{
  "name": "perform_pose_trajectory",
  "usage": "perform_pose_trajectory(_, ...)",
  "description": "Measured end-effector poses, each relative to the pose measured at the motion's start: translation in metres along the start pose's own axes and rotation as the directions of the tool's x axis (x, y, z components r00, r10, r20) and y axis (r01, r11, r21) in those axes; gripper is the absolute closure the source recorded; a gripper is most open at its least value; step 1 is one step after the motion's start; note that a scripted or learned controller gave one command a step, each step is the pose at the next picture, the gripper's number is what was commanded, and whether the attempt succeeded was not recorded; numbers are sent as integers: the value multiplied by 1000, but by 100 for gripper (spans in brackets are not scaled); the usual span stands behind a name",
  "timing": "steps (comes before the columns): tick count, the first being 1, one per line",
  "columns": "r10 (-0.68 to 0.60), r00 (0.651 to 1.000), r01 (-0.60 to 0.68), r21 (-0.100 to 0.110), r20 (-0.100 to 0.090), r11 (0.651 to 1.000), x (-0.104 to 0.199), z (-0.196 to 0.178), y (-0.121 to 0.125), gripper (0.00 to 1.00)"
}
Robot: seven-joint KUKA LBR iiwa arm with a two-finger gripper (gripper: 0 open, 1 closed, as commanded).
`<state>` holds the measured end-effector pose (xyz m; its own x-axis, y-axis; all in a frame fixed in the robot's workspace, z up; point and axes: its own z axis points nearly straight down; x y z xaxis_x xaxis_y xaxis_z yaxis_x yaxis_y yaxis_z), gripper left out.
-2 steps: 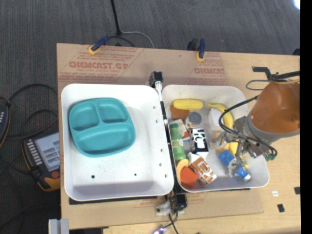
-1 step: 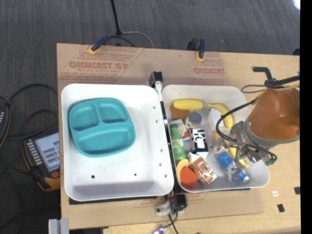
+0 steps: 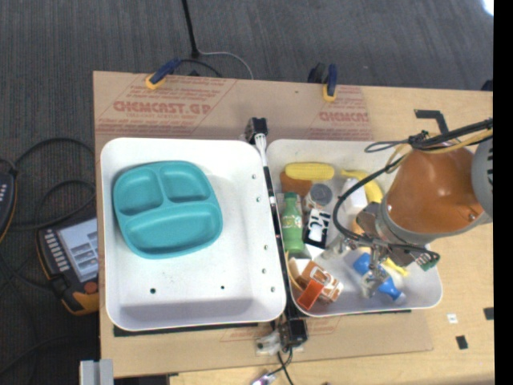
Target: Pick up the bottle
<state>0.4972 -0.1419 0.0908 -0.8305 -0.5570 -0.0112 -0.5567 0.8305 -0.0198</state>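
I see the bottle [image 3: 292, 222], green, lying along the left wall of the right bin [image 3: 425, 299], just beside the divide between the two bins. Next to it sit a yellow item [image 3: 309, 172], a grey cap [image 3: 321, 192] and an orange-and-white piece [image 3: 317, 285]. The pincer [image 3: 370, 265] hangs low over blue clutter [image 3: 383, 283] well right of the bottle; whether it is spread or pressed I cannot tell. Left of the bottle, the left bin [image 3: 192, 295] carries a teal divided tray [image 3: 167, 207]. Both bins rest on a brown cardboard-covered worktop [image 3: 240, 99] held by clamps [image 3: 163, 72], over grey carpet [image 3: 80, 22] with cables.
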Motion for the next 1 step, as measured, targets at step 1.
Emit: perform_pose_trajectory(1,1,1000,-1,-2,6,1000,-3,-11,2,100)
